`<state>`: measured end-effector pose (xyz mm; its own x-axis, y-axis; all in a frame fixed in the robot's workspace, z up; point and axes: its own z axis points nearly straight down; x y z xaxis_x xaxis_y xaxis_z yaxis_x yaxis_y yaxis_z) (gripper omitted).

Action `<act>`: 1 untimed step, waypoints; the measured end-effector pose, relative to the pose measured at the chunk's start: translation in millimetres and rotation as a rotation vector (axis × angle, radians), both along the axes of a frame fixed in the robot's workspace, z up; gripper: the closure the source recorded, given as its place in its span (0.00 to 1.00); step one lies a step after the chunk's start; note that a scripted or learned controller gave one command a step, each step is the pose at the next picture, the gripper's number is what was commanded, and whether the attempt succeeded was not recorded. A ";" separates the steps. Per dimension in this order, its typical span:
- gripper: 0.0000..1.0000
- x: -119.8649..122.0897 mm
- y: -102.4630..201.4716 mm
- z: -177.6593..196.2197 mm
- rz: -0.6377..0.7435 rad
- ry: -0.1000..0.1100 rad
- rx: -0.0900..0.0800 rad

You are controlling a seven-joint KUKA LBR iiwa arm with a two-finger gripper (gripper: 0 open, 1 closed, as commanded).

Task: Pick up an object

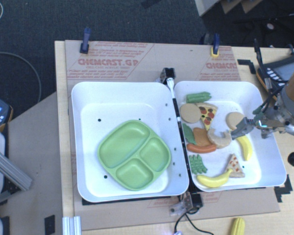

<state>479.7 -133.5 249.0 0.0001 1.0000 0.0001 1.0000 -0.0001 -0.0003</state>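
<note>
The gripper (239,129) is positioned low over the right bin (272,173), just beside a beige bread-like toy (220,139) and a small banana (244,147). Whether the tool is released or clenched cannot be told. The toy food is crowded: a pizza slice (207,113), a hot dog (201,149) and a larger banana (213,180) lie close together. A piece with free sides should be selected and approached vertically. The left bin (83,146) holds a green divided plate (134,154). The arm is cut off at the right edge.
</note>
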 end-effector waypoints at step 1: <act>0.00 -4.0 -26.5 -151.8 -0.003 0.013 0.003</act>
